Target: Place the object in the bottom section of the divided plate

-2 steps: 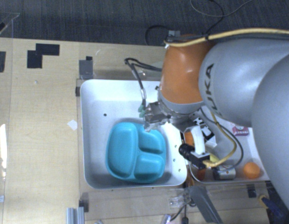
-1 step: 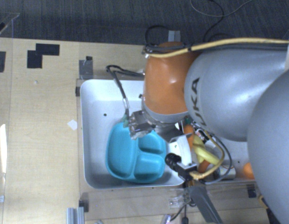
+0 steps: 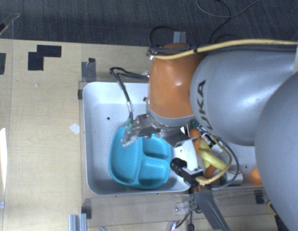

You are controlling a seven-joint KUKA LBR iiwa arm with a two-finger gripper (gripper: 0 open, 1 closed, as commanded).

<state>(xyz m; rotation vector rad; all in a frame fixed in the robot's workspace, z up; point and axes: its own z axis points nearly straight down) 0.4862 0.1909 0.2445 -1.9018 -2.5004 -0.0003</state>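
Dark grey carpet lies beyond the far edge of a pale wooden desk [image 3: 38, 143], which carries black tape marks at its far left. On the desk sits a shallow white bin [image 3: 98, 109], and inside it, toward the near side, rests a blue divided plate [image 3: 139, 165] with several sections. The grey arm [image 3: 245, 95] with its orange band [image 3: 170, 88] enters from the right and covers much of the bin's right part. The tool [image 3: 132, 131] hangs over the plate's far left rim, touching or just above it (which one cannot be told). Whether the tool is wide, narrow or holding anything cannot be told. Right of the plate, partly hidden under the arm, lie a yellow object [image 3: 211, 159] and orange objects [image 3: 254, 176]; which one is the task's thing cannot be told.
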